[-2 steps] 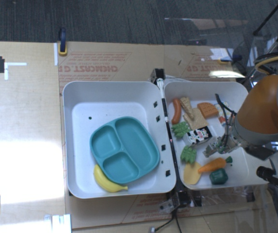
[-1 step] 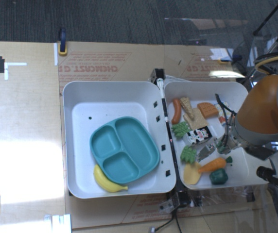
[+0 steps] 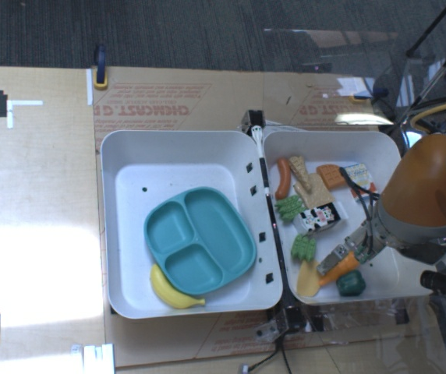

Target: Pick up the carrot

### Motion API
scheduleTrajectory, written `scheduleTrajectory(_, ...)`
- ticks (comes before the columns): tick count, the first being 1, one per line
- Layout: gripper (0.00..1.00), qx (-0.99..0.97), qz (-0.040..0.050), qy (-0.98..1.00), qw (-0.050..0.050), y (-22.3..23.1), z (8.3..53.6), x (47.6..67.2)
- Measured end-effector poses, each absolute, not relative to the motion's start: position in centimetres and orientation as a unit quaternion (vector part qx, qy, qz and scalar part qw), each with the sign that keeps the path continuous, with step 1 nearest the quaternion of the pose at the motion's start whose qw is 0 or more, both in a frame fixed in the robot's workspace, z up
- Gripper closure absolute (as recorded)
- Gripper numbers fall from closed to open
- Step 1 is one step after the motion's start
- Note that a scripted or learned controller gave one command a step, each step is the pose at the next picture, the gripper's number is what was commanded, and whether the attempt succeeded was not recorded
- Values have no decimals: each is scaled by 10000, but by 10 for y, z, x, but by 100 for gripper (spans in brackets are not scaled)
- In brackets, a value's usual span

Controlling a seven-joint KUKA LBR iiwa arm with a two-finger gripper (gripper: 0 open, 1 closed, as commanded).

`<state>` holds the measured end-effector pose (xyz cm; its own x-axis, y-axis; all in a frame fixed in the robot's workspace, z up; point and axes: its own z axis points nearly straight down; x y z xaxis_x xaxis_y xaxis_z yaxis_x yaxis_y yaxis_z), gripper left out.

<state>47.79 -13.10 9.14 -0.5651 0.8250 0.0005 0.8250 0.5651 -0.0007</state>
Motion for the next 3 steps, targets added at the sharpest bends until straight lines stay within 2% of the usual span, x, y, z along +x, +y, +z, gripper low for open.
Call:
scheduleTrajectory(1, 100, -4672, -5, -8841, -26, -132, 101, 480)
scheduleTrajectory(2, 100, -5252, 0, -8510, -24, -111, 211, 480)
scheduleTrajectory(3, 0, -5249, 1, -8512, -22, -111, 211, 480)
